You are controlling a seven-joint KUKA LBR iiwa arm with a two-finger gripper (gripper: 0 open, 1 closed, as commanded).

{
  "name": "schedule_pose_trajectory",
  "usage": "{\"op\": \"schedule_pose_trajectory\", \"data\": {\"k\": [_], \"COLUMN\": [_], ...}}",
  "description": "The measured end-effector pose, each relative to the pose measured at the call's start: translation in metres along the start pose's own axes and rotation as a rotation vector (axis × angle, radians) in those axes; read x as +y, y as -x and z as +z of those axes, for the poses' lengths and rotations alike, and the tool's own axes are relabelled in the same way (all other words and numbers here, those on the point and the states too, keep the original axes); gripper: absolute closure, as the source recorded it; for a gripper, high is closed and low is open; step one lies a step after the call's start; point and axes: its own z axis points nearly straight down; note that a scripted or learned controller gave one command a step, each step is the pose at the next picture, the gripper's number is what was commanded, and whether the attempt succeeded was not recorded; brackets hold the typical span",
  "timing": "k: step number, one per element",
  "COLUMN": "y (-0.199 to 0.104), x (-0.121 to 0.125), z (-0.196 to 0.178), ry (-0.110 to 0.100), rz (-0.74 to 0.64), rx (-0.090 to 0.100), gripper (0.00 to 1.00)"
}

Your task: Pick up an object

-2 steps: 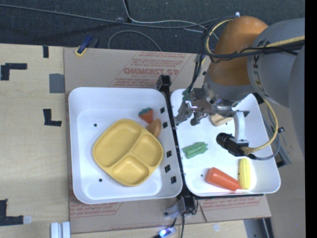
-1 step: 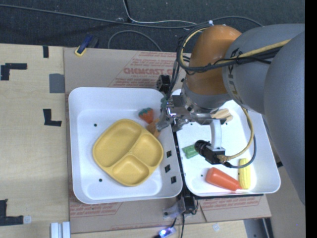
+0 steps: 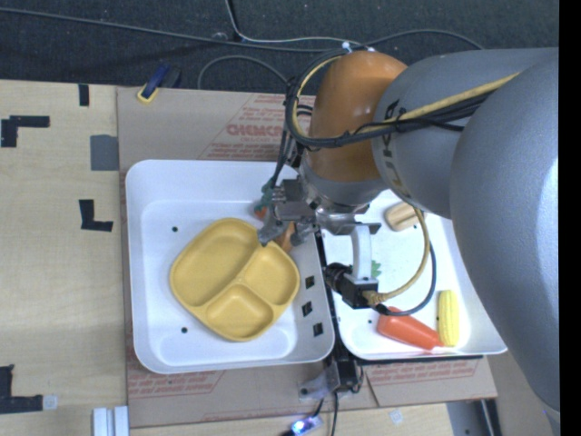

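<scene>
Gripper [image 3: 277,218] of the grey KUKA arm [image 3: 472,153] hangs low over the left bin [image 3: 145,189], at the upper right rim of a yellow divided plate [image 3: 234,280], close to the wall the two bins share. Whether it is released, clenched or grasping cannot be told from above: the orange wrist band [image 3: 349,107] and the gripper's own body cover its tip. A small patch of orange and reddish colour shows just beside the gripper at the plate's edge; what it is cannot be made out, nor whether it is held.

The plate lies flat on the left bin's floor, three compartments up, with nothing seen in them. In the right bin [image 3: 481,339], an orange carrot [image 3: 408,331] lies near the front edge with a yellow corn cob [image 3: 448,318] just beside it, and a small tan piece [image 3: 400,215] sits near the back, partly behind the arm. A black cable fitting [image 3: 349,284] hangs from the arm over the right bin's near-left side.

Judged from this view, the pick is not yet shown as done: every clearly visible object rests on a bin floor, and none is seen lifted. The arm appears to be at the reaching or grasping stage near the plate's rim. Left to do, as far as can be told, are a confirmed hold and a lift clear of the bin.
</scene>
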Motion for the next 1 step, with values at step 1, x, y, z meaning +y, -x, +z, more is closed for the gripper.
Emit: {"op": "schedule_pose_trajectory", "data": {"k": [1], "y": [0.0026], "x": [0.0004], "z": [-0.0002], "ry": [0.000], "rz": [0.004], "rx": [-0.001], "gripper": [0.00]}}
